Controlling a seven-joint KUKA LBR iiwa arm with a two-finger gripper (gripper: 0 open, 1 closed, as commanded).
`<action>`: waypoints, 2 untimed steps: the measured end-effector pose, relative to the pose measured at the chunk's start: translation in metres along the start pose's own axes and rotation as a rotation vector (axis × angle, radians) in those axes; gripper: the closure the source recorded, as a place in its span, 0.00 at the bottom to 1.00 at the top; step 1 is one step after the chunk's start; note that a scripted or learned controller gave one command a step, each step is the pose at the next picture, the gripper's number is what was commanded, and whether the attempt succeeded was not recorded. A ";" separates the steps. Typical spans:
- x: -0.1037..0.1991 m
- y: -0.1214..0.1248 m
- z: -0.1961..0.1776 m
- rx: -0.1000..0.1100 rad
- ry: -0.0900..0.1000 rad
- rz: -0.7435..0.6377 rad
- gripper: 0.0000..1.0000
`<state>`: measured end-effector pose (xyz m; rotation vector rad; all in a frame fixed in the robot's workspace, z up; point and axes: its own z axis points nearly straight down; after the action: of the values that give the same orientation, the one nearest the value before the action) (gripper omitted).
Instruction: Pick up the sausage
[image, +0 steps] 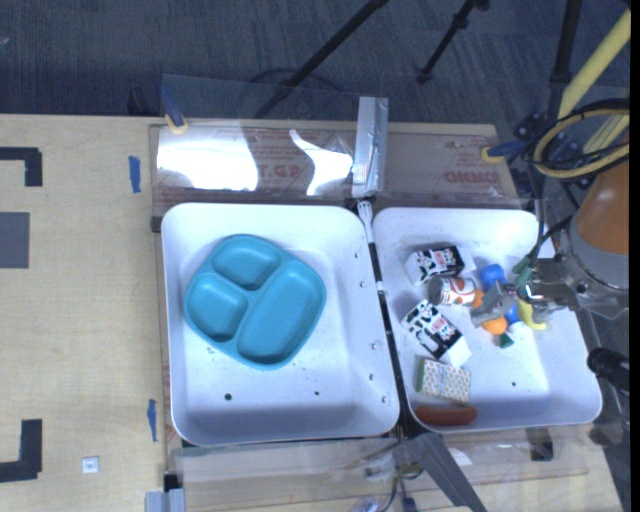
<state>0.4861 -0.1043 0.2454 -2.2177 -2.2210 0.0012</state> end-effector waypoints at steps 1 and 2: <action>0.000 0.001 -0.010 -0.003 -0.001 0.000 1.00; -0.050 -0.007 -0.190 -0.005 -0.004 -0.220 1.00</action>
<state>0.4802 -0.1546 0.4355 -1.9641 -2.4554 -0.0002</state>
